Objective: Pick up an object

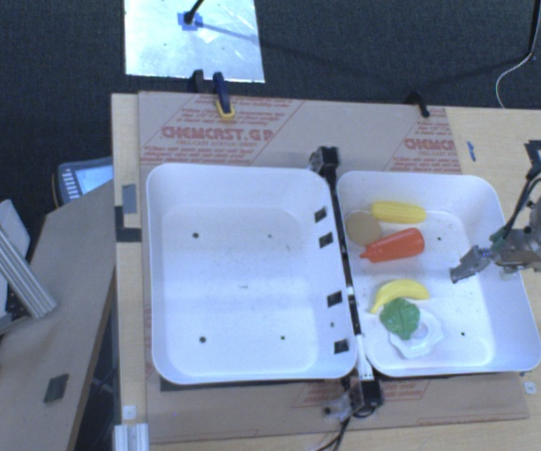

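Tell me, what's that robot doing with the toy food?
A grey robot arm reaches in from the right, its pincer hanging over the right white bin. In that bin lie a yellow plastic corn cob, a tan round toy, a red-orange plastic carrot, a yellow plastic banana and a green leafy toy on a white piece. The pincer isn't touching any of them.

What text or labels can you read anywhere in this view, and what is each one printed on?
"CHEMCAST G P" in red, readable on the brown sheet behind the left bin.
A second red print of that kind on the sheet behind the right bin, partly cut off and too blurred to read for sure.
Smaller red lines above and below both prints: too small to read.
No text is legible on the bins or the toy food.
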Available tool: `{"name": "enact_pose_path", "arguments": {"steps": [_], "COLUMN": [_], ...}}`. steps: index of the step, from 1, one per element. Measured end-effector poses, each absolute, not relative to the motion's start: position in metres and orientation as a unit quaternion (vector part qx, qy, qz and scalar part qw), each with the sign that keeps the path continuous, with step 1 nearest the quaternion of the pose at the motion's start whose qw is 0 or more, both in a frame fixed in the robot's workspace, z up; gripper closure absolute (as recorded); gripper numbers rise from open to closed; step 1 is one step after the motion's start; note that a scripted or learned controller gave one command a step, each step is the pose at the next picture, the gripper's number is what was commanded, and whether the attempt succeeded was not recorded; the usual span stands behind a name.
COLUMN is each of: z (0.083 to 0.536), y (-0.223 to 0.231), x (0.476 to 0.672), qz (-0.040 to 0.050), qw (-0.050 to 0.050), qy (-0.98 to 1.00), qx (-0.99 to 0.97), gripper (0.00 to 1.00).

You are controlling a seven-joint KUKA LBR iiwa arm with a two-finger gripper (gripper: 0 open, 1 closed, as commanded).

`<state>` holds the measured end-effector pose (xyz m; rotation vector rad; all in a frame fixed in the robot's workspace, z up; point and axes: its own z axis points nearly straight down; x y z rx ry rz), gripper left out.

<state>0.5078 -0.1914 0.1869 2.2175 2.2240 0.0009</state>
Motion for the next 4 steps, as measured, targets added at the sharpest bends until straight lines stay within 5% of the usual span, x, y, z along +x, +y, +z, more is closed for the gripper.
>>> {"name": "enact_pose_path", "arguments": {"steps": [1, 2, 3, 4], "z": [0.198, 0.142, 0.215, 0.321], "y": [-0.191, -0.131, -0.106, -0.026], "x": [0.509, 0.510, 0.654, 0.596], "qz": [0.0012, 0.0004, 0.0063, 0.0057], "qw": [0.002, -0.002, 0.008, 0.003], "qy": [0.709, 0.710, 0.711, 0.712], "qx": [0.705, 0.704, 0.703, 0.702], "gripper": [1.00, 1.00, 1.00, 1.00]}}
